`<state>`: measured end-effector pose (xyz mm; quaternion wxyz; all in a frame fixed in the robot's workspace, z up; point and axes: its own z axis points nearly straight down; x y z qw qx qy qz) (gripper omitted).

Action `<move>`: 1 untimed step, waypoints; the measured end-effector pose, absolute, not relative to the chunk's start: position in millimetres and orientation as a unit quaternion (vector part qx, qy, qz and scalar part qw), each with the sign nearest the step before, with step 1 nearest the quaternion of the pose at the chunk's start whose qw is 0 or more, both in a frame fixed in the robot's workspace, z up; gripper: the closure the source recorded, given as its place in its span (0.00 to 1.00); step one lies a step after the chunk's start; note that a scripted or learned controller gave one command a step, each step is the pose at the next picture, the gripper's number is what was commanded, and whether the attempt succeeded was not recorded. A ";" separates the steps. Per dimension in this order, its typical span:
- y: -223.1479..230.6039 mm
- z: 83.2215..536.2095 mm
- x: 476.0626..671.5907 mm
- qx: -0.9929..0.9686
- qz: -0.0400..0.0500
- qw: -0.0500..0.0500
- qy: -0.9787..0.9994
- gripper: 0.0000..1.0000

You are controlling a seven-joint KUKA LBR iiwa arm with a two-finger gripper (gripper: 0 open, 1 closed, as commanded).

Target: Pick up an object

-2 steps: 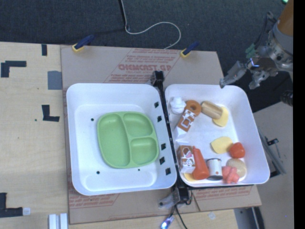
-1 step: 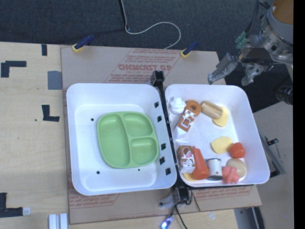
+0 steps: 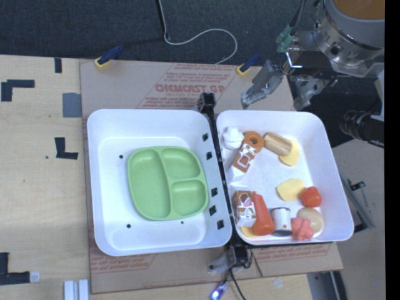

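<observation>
The right bin [image 3: 325,136] holds several toy foods. Among them are a bread roll [image 3: 278,144], an orange carton [image 3: 244,158], a yellow slice [image 3: 289,189], a red tomato [image 3: 310,197], a red bottle [image 3: 263,220] and a small can [image 3: 281,218]. My gripper [image 3: 282,91] hangs above the bench just behind the right bin's far rim. It is open, its two grey fingers [image 3: 259,87] are spread wide, and nothing is between them. It is well clear of every item.
A green divided plate [image 3: 167,182] lies in the left bin [image 3: 106,130]. The bins meet at a black hinged divider [image 3: 214,161]. A white cable [image 3: 200,39] loops over the dark floor behind the cardboard base. Blue-and-yellow clamps [image 3: 109,55] hold the cardboard's far edge.
</observation>
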<state>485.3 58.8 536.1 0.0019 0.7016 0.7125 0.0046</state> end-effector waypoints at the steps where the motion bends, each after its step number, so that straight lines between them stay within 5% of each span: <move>1: 52.5 540.6 487.7 0.706 0.000 0.000 0.708 1.00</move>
